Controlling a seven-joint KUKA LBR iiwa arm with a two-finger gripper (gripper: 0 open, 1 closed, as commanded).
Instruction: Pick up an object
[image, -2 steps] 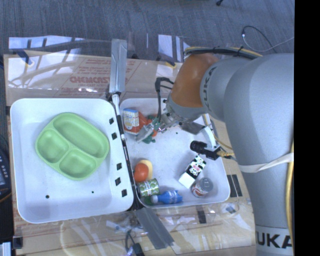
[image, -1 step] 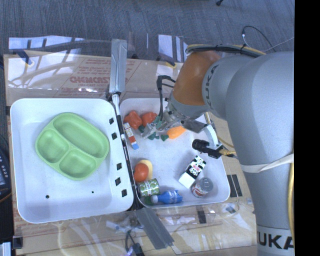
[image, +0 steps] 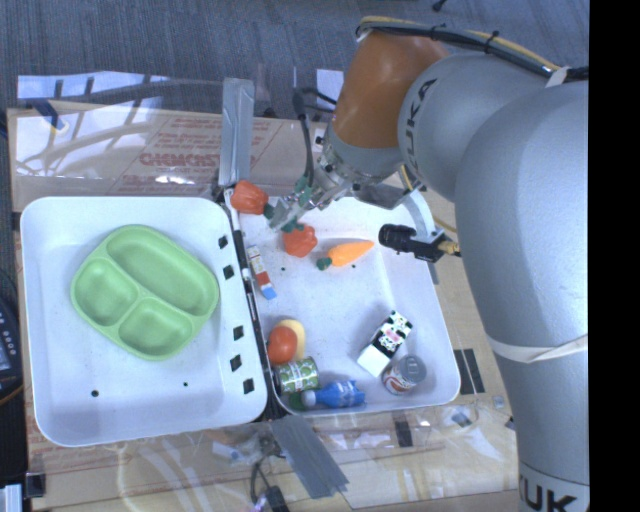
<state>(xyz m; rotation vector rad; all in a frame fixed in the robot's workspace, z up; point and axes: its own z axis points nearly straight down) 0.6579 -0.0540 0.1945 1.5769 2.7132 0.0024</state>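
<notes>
1. Plate (image: 145, 290), green, divided: left bin, well left of gripper.
2. Gripper (image: 290, 212): right bin's far end, just above strawberry (image: 299, 240); jaw opening cannot be told.
3. Carrot (image: 347, 254): just right of gripper.
4. Progress: nothing lifted; grasp remains.

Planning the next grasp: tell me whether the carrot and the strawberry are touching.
Apart. The camera view shows white bin floor between the carrot and the strawberry.

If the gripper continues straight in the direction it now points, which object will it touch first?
Probably the red strawberry-like toy. The gripper points down-left and hangs just above it in the right bin. Depth is unclear from this one slanted view, so it might slip past and meet the bin floor.
</notes>
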